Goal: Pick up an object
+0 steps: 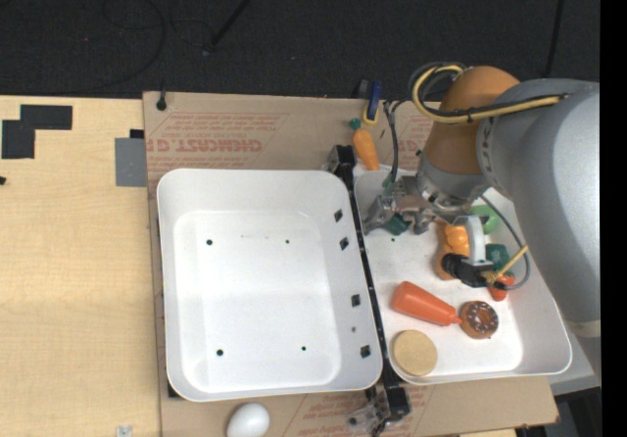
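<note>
Reaching stage: gripper [397,213] low in right bin [534,352], finger state impossible to tell; next, closing on 1 nearby object.

Grey arm [558,161] with orange band [468,121], looped yellow-black cables [431,82].

Grey arm [549,180] from the right, orange-banded wrist bent down, jaws [400,215] low, leftward.

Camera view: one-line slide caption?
Grey KUKA arm's gripper lowered into the right white bin near an orange carrot-shaped toy and round tan disc.
</note>
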{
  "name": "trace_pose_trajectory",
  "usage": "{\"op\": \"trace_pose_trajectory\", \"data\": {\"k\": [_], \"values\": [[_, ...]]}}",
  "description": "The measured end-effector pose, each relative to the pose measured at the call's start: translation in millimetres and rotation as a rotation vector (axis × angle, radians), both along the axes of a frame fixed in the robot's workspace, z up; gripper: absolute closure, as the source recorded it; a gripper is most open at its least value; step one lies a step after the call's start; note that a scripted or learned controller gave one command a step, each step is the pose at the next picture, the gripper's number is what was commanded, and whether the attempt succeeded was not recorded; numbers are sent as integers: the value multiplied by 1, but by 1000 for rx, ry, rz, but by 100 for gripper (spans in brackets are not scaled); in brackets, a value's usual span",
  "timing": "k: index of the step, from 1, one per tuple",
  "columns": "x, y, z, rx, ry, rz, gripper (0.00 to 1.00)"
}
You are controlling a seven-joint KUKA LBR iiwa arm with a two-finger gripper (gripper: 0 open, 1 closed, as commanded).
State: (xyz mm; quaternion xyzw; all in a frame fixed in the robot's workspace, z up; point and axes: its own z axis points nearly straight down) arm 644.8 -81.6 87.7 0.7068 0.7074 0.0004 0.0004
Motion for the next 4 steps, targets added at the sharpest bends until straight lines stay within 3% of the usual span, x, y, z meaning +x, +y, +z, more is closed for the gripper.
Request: {"op": "trace_pose_trajectory", "data": {"k": [1,2,3,4], "values": [[-1,-6,33,0,1,-1,0],[-2,-4,-2,0,7,2,0],[-3,-4,8,2,18,4,100],[-3,-4,8,1,15,4,0]]}}
